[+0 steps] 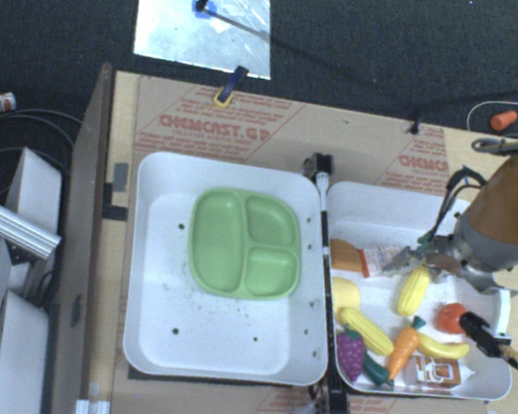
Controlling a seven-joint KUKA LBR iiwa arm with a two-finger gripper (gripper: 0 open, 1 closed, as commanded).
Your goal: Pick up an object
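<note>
The left bin [156, 235] holds a green divided plate [243, 245]. At 3 o'clock, the right bin [382, 208] carries toy food; the jaws [420, 254], their state untellable, hover at the yellow corn's [412, 292] 12 o'clock, the orange carrot [402, 349] below.

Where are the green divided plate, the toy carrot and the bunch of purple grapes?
green divided plate [243, 245]: camera view, middle of the plate where its dividers meet.
toy carrot [403, 348]: camera view, middle of its orange body.
purple grapes [351, 349]: camera view, centre of the bunch.
</note>
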